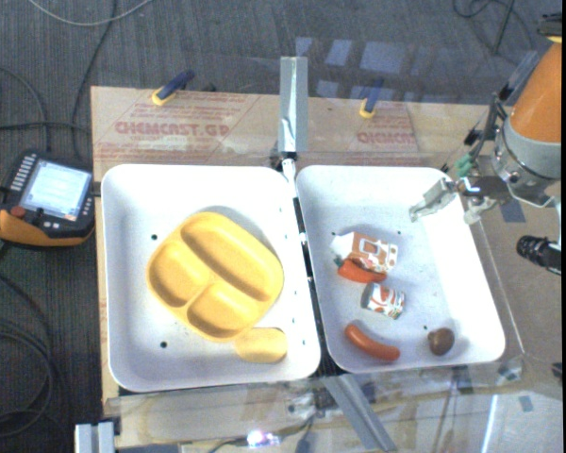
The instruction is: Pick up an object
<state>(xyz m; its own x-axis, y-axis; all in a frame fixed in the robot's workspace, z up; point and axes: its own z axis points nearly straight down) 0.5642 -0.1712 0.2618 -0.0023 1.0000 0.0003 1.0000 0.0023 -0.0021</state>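
At right of frame, the tool [445, 199] hangs with fingers apart, holding nothing; the small red-and-white carton [384, 300] looks light and stiff, best pinched across its flat sides.

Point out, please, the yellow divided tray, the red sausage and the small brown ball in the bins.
yellow divided tray [216, 273], camera view, on its central ridge.
red sausage [372, 343], camera view, on its middle.
small brown ball [441, 341], camera view, on its top.
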